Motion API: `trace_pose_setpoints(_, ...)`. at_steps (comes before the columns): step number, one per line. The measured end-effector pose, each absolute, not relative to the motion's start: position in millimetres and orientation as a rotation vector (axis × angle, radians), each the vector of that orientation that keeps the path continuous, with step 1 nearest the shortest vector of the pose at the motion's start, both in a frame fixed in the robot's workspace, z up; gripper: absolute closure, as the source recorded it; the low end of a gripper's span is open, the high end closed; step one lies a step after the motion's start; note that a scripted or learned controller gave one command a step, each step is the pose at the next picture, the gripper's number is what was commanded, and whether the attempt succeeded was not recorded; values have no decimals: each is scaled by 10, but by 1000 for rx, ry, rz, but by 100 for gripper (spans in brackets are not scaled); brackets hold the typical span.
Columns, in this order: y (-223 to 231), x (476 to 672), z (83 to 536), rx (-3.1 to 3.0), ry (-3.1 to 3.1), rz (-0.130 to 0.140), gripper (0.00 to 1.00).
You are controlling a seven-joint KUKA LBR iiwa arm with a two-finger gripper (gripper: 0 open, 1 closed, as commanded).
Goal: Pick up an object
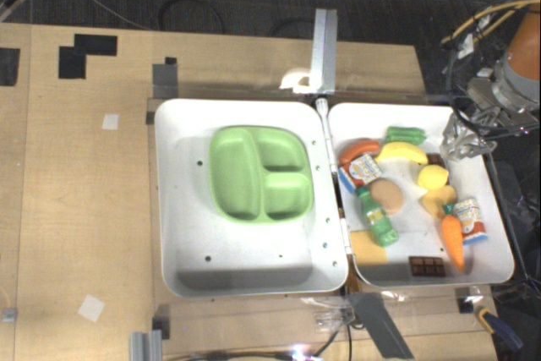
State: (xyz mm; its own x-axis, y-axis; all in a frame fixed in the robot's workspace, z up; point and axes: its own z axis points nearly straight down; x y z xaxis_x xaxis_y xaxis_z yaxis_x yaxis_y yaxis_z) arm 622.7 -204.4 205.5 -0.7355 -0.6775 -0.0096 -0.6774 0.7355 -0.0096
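The metal two-finger gripper is hanging over the right white bin, holding nothing, near the yellow plastic banana, ready to reach down; I cannot tell how wide it is.

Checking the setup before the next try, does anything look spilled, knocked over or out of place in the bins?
Nothing stands out. The green divided tray lies flat in the left bin. The toy foods, such as the banana, carrot and green bottle, sit jumbled but inside the right bin. The gripper is at that bin's far right edge.
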Motion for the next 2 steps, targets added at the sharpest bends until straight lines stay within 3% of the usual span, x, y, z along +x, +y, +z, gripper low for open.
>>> trace_pose_setpoints(1, -2044, 6224, 2050, -1138, 2916, -7, 0)
trace_pose_setpoints(2, -1799, 5557, 988, -975, 2970, -13, 0)
